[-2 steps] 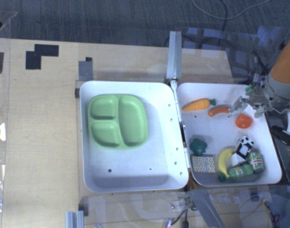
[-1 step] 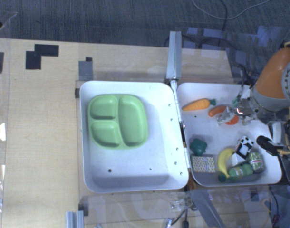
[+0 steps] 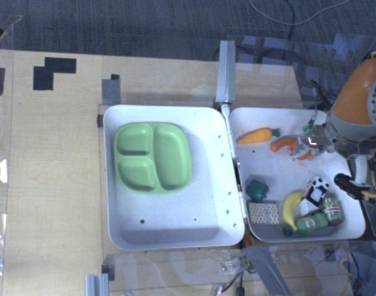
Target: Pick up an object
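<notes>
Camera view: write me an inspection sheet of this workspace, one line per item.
Surface: wooden bench bearing left bin and right bin side by side.
Job's things: in the right bin, carrot, orange-red piece, dark green object, patterned block, banana, green bottle, can, black-and-white toy.
Clutter: green divided plate in the left bin.
Grippers: gripper low beside the orange-red piece; grasp unclear.
Cables: loose cable on the floor.
Surroundings: dark carpet, black markers on the bench.
</notes>
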`<action>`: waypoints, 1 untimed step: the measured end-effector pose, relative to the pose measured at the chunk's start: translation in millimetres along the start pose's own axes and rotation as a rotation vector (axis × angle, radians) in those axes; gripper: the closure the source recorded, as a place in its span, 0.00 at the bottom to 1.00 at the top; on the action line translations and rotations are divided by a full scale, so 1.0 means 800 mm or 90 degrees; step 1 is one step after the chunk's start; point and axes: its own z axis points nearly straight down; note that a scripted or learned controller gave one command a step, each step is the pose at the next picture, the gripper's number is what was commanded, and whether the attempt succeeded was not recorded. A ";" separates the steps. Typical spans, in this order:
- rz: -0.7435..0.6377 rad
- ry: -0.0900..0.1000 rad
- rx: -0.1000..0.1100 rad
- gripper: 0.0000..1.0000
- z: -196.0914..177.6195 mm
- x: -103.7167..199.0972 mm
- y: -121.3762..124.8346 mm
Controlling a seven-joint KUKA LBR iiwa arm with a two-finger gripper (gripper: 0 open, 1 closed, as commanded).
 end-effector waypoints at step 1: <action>-0.053 0.000 0.007 1.00 -0.114 0.055 0.053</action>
